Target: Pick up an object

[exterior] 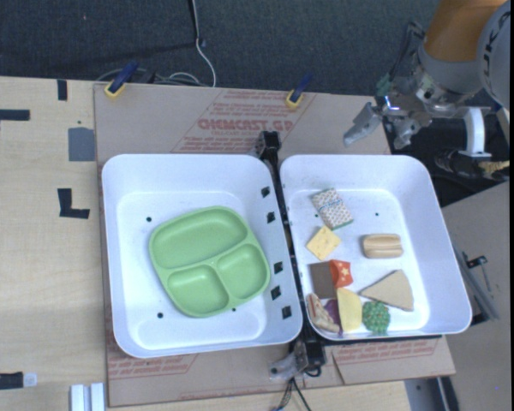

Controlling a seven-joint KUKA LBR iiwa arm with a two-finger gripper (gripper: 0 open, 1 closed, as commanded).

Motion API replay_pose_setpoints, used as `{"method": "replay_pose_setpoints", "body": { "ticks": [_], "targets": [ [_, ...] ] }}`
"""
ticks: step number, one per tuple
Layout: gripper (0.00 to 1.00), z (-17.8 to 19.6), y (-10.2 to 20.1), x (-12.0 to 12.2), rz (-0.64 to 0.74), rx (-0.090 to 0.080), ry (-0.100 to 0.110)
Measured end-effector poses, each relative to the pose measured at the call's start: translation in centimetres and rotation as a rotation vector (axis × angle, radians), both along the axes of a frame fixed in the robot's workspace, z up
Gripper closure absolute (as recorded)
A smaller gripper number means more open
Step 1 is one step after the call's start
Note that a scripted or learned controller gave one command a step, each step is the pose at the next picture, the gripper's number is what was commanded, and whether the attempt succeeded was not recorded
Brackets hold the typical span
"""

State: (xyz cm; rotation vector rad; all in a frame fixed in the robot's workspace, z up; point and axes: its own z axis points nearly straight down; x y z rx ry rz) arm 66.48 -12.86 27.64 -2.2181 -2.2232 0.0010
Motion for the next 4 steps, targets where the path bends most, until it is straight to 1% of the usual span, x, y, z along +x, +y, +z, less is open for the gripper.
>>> {"method": "replay_pose_setpoints", "body": {
  "ticks": [1, 2, 3, 4],
  "targets": [
    [0.0, -9.0, 2.6, -8.0, -0.003, 0.003, 0.015],
    [0.0, -14.2, 2.9, -7.4, -0.001, -0.001, 0.004],
    [0.0, -19.5, 2.7, -7.8, -0.001, -0.001, 0.002],
    [0.0, -19.2, 2.5, -5.5, -0.002, 0.0, -0.002]
  ]
}}
